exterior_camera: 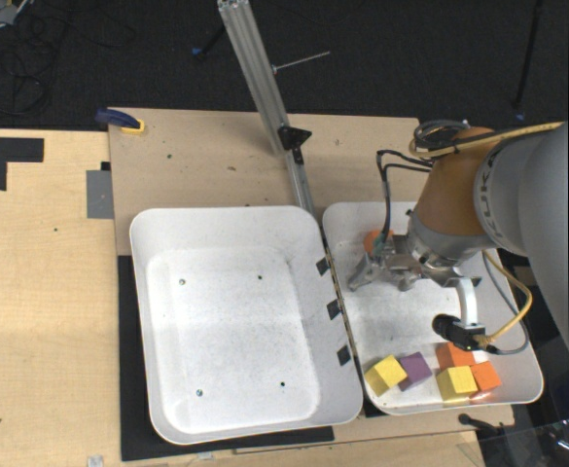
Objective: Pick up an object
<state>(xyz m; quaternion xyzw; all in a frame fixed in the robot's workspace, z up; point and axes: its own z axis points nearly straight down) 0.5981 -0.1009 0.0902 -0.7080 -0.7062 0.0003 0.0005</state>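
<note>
Smooth white bin (522,382), matte coloured cubes (386,373).

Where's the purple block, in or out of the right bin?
In. The purple block lies on the floor of the right bin, near its front rim, touching a yellow block.

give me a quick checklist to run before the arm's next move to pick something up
1. Gripper over the right bin: ok, it sits near the bin's far left part.
2. Fingers open or shut: cannot tell, the wrist hides them.
3. Something to pick next to the gripper: cannot tell, an orange piece shows beside it, partly hidden.
4. Other targets available: ok, yellow block, purple block, second yellow block and orange blocks lie at the near edge.
5. Cable clear of the blocks: not ok, it loops close above them.
</note>
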